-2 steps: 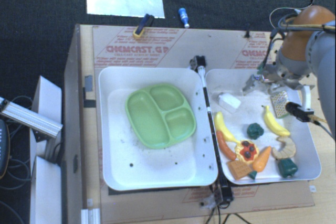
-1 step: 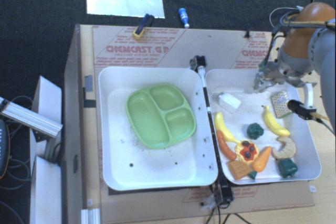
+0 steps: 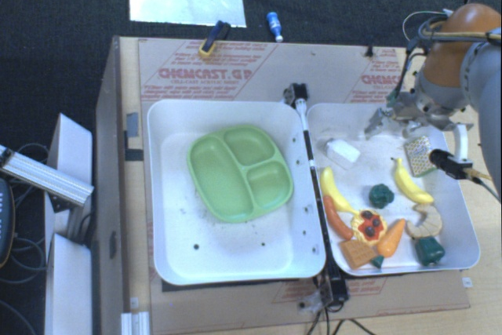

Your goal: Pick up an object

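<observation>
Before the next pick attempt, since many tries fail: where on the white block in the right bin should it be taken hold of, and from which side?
Grip the white block across its short sides, coming straight down from above. It lies flat on the right bin floor, tilted a bit, with bare floor around it and the nearest banana below it, apart. The tool is up and to its right, so a short move should probably do.

A single fixed camera sits high above the counter (image 3: 235,63) and looks down at a slant, taking in both white bins: the left bin (image 3: 169,169) and the right bin (image 3: 463,235). It stands far enough back to show dark floor beyond the far edge. The arm (image 3: 463,51) enters from the right.
</observation>
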Tool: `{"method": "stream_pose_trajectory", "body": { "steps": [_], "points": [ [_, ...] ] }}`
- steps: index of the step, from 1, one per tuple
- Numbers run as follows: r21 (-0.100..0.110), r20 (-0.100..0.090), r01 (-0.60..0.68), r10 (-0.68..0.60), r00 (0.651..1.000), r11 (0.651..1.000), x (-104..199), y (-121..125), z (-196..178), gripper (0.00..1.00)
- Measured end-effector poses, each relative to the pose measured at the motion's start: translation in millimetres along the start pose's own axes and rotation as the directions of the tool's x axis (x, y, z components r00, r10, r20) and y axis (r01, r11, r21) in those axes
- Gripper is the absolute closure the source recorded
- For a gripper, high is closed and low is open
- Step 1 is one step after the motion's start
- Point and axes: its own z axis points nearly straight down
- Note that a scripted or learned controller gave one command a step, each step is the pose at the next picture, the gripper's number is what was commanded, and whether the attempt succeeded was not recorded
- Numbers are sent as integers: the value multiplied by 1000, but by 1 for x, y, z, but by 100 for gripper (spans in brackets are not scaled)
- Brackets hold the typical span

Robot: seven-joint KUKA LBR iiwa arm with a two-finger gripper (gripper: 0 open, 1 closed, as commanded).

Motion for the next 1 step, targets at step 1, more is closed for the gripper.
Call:
{"method": "stream_pose_trajectory", "body": {
  "steps": [1],
  "points": [
    [-4, 1, 2, -2, 1000, 1000, 0, 1, -11, 100]
  ]
}}
